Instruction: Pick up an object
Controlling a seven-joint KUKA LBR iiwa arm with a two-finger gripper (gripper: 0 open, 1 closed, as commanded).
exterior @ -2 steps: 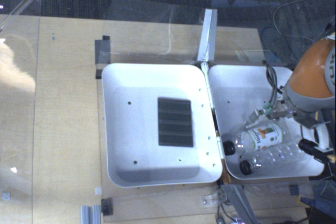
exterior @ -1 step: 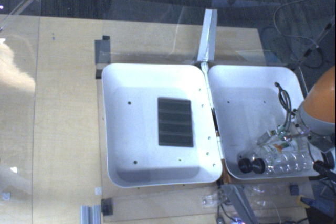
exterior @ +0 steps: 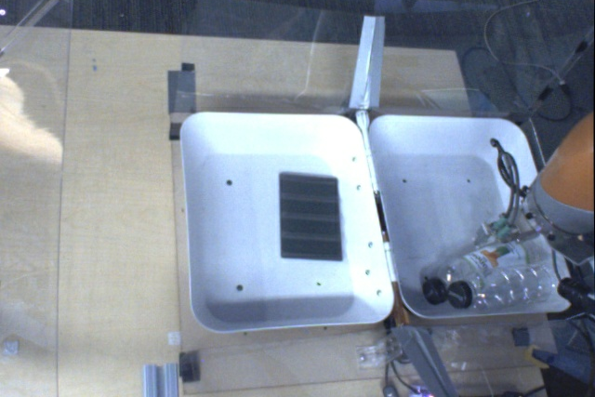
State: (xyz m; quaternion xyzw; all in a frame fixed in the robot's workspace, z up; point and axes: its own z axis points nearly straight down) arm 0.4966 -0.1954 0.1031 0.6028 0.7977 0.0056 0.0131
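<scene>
a pale wooden bench (exterior: 112,228) bears two shallow white bins, left (exterior: 209,228) and right (exterior: 418,163), touching.

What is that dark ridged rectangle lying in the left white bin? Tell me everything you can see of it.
The dark rectangle lies flat on the floor of the left bin, a little right of its middle, long side running up the picture. It looks charcoal grey and matte, with about four crosswise bands or ridges. Its material cannot be told. It touches only the bin floor, well apart from the walls and from the arm.
</scene>
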